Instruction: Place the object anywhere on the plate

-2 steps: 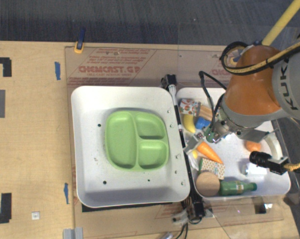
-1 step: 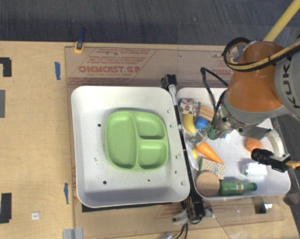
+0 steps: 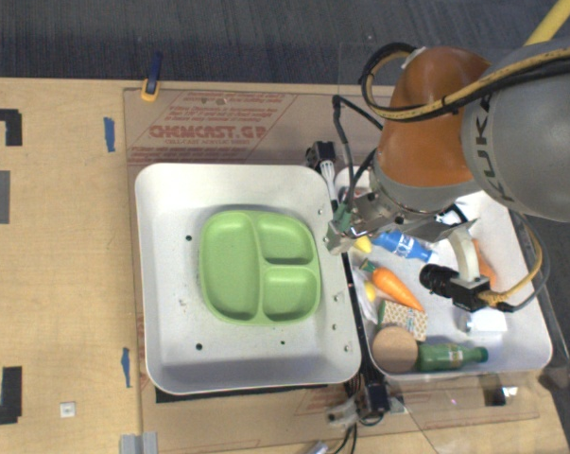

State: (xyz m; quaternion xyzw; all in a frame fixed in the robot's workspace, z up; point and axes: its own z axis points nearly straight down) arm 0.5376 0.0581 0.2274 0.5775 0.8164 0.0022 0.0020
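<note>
You have the bench [image 3: 58,282] carrying two white bins side by side. The arm [image 3: 436,130] reaches in from the right and hangs over the right bin [image 3: 535,334], its bulk covering that bin's upper part. The left bin [image 3: 162,348] holds the green plate [image 3: 259,266], three compartments, lying flat and bare near the bin's middle.

The hand [image 3: 346,227] sits low at the wall between the two bins; whether it is apart, together or clamped on anything cannot be told, as the wrist hides it.

In the right bin, still well apart from the plate, lie a green bottle [image 3: 450,355], a blue bottle [image 3: 405,246], a carrot [image 3: 396,288], a brown round piece [image 3: 394,347] and a patterned block [image 3: 405,317], crowded and partly touching. Which is the object is not certain; the carrot and blue bottle lie nearest the hand.

Judgement: the step in hand is the pick. Do it well by choosing one item with free sides, closing across its narrow width, lifting straight to clear the dividing wall, then crossing left and lowering over a plate compartment before release.
</note>
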